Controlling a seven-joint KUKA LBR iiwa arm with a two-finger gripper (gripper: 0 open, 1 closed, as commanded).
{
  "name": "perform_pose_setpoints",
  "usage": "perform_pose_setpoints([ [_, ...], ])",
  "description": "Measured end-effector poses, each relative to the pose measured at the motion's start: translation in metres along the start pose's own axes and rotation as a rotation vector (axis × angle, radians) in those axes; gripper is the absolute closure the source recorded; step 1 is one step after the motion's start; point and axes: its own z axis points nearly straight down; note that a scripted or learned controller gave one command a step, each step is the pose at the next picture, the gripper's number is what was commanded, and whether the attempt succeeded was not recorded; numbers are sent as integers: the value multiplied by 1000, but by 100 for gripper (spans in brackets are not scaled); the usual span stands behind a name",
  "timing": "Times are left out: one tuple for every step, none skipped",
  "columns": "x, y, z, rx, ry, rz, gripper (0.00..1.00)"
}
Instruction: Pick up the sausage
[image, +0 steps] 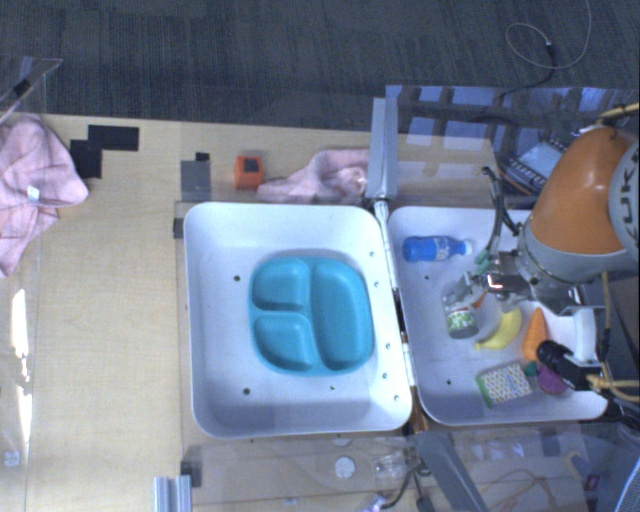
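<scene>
Sausage (535, 334) lies beside the banana (500, 330) in the right bin (432, 385), near the tool (488, 284).

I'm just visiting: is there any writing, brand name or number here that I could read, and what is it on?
"UK": letters cut off at the picture's edge, on the grey shell of the arm.
Blue bottle: its white label is too blurred to read.
Small can: label too small to read.
Green patterned packet: print too blurred to read.

Fixed camera above bench (110, 330), slanted downward, left bin (215, 385) and right bin (437, 375) framed
</scene>
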Motion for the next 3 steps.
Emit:
perform_pose_setpoints([
  [-83,55,96,-9,-2,-125,0],
  [-119,90,98,-11,-3,-92,0],
  [-118,93,87,-18,-4,-95,100],
])
